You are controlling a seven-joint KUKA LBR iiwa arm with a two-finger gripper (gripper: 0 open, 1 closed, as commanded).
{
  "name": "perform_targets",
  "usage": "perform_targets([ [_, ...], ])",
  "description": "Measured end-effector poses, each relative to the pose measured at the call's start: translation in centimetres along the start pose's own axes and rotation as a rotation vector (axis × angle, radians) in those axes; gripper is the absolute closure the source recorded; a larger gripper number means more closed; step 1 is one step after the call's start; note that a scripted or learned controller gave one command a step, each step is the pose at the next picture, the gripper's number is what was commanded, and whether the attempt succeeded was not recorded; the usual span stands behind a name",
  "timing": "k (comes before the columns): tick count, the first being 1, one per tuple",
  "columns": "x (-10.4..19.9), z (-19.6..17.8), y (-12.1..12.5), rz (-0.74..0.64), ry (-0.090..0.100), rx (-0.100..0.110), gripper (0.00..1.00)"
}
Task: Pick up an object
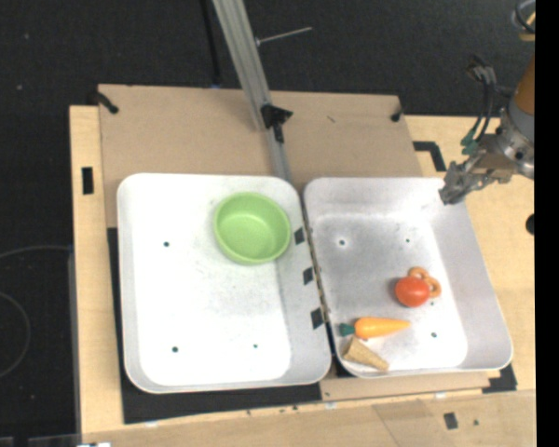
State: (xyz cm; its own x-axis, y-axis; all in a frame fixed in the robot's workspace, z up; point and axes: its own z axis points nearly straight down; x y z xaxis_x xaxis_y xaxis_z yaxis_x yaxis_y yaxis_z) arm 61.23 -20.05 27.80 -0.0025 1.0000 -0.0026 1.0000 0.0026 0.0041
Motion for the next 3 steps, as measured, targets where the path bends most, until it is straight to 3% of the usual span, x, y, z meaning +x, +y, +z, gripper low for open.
perform_targets([
  [3,16.1,3.6,2.1,-0.004,0.003,0.006,1.0],
])
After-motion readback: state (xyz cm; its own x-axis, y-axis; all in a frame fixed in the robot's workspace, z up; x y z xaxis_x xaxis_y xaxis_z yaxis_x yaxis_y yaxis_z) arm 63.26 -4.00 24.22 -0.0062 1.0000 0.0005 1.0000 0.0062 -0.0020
